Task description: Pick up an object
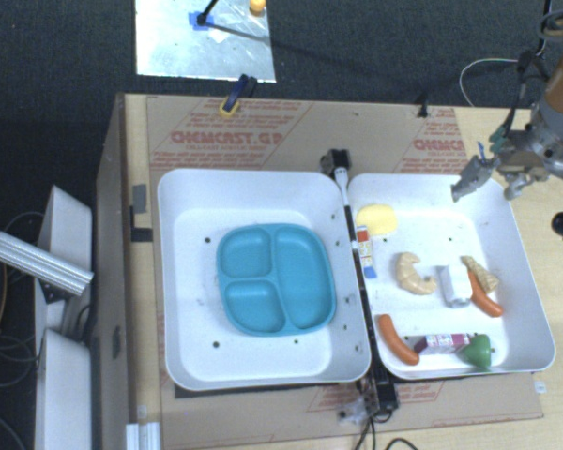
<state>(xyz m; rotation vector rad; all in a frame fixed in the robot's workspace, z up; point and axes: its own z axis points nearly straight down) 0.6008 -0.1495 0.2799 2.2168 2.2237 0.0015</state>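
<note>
Currently gripper (494, 176) hangs open, nothing between its fingers. Croissant (414, 274) and lemon (377, 219) lie below-left of it.

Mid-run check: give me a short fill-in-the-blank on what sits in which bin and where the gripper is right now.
1. The blue three-compartment plastic tray lies in the ____ white bin.
2. The pale yellow rounded object sits near the right white bin's ____ corner.
3. The gripper hangs above the right bin's far ____ corner.
4. The green pepper-shaped toy lies along that bin's ____ edge.

Missing words: left; far left; right; near
</note>
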